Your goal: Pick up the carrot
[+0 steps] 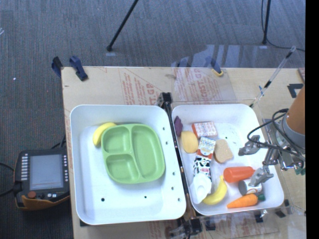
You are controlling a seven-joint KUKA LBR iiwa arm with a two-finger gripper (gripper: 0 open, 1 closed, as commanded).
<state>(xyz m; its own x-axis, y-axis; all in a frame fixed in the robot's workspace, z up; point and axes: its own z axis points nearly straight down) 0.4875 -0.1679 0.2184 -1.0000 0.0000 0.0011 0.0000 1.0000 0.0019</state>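
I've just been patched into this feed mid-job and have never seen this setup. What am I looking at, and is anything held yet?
One camera above the bench looks down at a slant. The grey metal at the right is a robot arm; its gripper hangs over the right bin. That bin holds toy food: the carrot at the near edge, a red-orange sausage, a banana, a milk carton, a bread slice. The left bin holds a green divided plate. The carrot lies loose, not held.

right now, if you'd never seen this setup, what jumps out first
The green divided plate fills the left bin, a banana tucked at its far-left rim. The right bin is crowded with toy food; the carrot lies at its near edge, the gripper just above it.
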